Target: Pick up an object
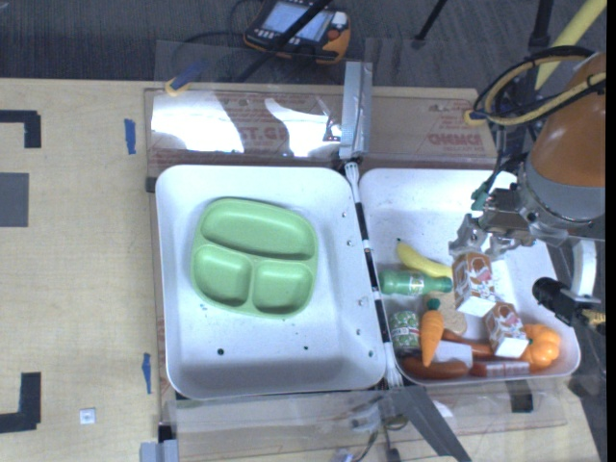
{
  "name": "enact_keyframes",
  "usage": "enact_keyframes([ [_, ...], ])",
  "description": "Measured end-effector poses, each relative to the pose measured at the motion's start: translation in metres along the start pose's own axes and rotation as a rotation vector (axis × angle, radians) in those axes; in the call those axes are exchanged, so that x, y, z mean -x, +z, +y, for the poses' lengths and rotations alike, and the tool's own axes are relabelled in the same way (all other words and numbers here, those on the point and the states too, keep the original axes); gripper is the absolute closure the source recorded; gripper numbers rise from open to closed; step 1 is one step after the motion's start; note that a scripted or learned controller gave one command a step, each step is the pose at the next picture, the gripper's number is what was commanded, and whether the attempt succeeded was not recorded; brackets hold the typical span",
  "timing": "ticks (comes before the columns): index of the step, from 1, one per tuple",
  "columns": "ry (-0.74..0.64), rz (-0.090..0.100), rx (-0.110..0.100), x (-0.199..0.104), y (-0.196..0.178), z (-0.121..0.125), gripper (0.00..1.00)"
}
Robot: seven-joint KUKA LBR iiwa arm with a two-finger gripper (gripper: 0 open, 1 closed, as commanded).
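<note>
- Surface (77,258): pale wood, with black corner marks and blue tape strips at the left. Two white bins sit side by side on it.
- Right bin (409,200), near edge: a red sausage-like item (452,369) lies along the front wall. An orange (542,346) sits in the near right corner.
- Just behind these: a carrot (432,335) stands tilted, tip toward the front, touching a green can (404,327) on its left. A small carton (505,330) lies between the carrot and the orange.
- Mid bin: a green bottle (412,282) lies on its side against the left wall. A banana (423,261) lies just behind it, touching or nearly so.
- A red-and-white carton (474,279) stands right of the banana, directly under the hand.
- Hand (481,243): positioned over the right bin, at the top of the red-and-white carton. Whether the fingers are spread or pressed together cannot be determined, and no item can be confirmed between them.
- Arm (573,157): grey with an orange band, entering from the right, with yellow and black cables looped above it.
- Left bin (183,345): holds a green divided tray (255,255), three compartments, lying flat near the centre.
- Far side: a clear panel (241,123) stands behind the bins, and a pendant (296,27) lies on the dark floor beyond.
</note>
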State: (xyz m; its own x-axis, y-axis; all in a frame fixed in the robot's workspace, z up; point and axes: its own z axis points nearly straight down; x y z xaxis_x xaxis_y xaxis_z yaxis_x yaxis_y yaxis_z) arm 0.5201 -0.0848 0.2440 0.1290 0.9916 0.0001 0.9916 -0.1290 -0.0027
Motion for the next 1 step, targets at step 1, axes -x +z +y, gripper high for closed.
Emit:
enact_keyframes([
  [1,-0.002,-0.001,0.001,-0.0003,-0.0094,0.0005,1.0],
])
